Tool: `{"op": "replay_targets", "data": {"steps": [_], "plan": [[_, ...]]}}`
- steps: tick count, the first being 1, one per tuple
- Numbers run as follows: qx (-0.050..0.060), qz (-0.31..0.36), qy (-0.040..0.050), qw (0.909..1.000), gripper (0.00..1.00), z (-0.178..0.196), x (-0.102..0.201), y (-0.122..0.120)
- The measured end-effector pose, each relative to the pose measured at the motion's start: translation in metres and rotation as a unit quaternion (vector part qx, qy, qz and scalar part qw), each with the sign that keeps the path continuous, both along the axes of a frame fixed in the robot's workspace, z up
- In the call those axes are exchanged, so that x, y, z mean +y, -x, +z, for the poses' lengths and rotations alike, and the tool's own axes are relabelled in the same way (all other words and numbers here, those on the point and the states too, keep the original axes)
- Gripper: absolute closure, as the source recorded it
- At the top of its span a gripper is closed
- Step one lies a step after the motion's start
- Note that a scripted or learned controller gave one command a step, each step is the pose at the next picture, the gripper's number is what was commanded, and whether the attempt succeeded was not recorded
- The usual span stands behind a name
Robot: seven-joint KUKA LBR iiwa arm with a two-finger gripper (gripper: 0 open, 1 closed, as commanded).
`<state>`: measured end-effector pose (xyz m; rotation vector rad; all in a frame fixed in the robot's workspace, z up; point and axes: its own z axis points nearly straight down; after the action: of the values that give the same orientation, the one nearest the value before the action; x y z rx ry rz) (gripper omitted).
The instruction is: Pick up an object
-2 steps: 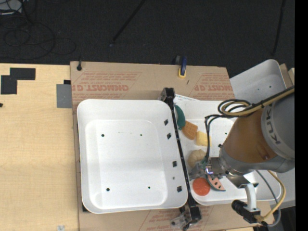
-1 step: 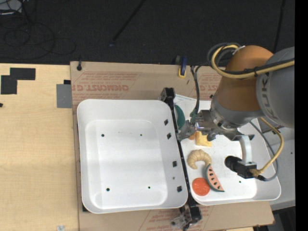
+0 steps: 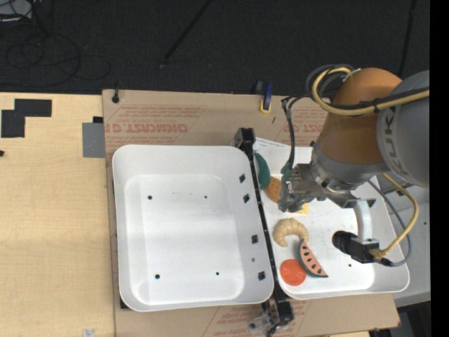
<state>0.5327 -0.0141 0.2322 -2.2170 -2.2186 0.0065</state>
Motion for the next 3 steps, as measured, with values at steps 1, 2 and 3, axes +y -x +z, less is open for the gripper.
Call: {"op": "replay_targets", "data": {"steps": [1, 2, 3], "plan": [[-0.005, 0.002, -0.0006, 1.0000, 1.00, 0.079, 0.040, 0.015], [-0.005, 0.003, -0.0004, 1.0000, 1.00, 0.152, 0.096, 0.010], [0.000, 0.001, 0.0005, 1.0000, 1.00, 0.140, 0.136, 0.059]]}}
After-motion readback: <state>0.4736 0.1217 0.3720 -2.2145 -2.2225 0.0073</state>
